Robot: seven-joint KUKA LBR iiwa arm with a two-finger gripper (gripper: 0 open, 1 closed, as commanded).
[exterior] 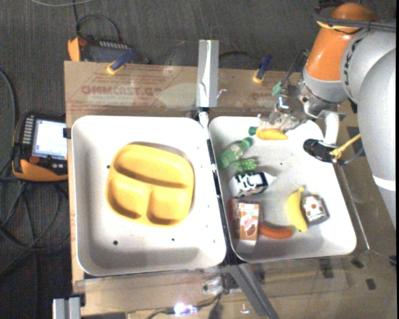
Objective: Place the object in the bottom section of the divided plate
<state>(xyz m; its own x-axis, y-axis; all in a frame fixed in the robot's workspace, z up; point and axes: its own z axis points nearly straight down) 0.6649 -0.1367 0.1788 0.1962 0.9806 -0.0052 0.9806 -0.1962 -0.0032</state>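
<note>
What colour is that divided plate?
Yellow: the divided plate in the left bin, seen in the camera view.

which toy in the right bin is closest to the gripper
The orange carrot, right under the gripper at the bin's top edge; the other toys lie lower down.

Beside my right bin (pixel 346 241) a handheld pendant (pixel 41 146) lies on the carpet (screen lit), cables (pixel 6 198) looping near it; two blue clamps (pixel 120 60) grip the cardboard-topped surface (pixel 146 88).

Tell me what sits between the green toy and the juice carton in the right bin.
In the camera view, a black-and-white cow toy lies between the green toy above and the juice carton below.
</note>
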